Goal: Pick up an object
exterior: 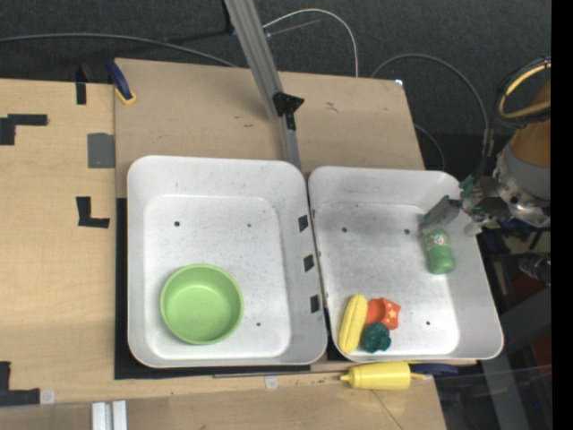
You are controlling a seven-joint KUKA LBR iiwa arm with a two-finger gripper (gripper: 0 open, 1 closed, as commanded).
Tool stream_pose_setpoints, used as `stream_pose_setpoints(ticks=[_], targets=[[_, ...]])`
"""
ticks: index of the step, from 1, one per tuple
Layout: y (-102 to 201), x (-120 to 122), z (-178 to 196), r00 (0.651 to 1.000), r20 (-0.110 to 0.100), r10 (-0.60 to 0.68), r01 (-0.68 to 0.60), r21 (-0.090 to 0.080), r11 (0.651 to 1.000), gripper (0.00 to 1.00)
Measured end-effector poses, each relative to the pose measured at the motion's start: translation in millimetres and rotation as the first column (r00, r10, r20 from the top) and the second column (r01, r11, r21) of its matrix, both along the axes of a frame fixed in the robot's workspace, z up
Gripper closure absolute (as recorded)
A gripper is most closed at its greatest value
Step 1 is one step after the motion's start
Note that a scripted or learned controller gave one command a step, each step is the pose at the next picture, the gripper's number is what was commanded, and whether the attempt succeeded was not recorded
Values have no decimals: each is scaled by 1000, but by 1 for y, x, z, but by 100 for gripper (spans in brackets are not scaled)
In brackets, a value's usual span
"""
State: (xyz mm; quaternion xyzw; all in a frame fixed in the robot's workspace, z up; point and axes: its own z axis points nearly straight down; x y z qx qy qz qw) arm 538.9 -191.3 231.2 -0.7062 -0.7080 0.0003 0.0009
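Observation:
In the right bin (358,195), a small green bottle-like object (440,255) lies near the right wall. My gripper (455,213) hangs at that wall, just above and behind the green object; whether it touches it is unclear. At the bin's front sit a yellow oblong object (352,322), a red object (385,312) and a dark green object (376,337), bunched together. The left bin (215,177) holds a light green bowl (201,304) at its front left.
A yellow bottle (380,376) lies on the bench just outside the right bin's front rim. A slanted metal pole (255,43) rises behind the bins, ending at a black clamp (286,106). Cables loop over the bench at the back right.

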Motion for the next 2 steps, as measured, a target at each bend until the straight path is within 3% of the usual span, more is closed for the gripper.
stream_pose_setpoints(ticks=[1, 2], targets=[[0, 0, 0, 1000, 0, 0, 0, 0, 1000, 0], [4, 7, -48, 1000, -4, -1, 1, 0, 1000, 0]])
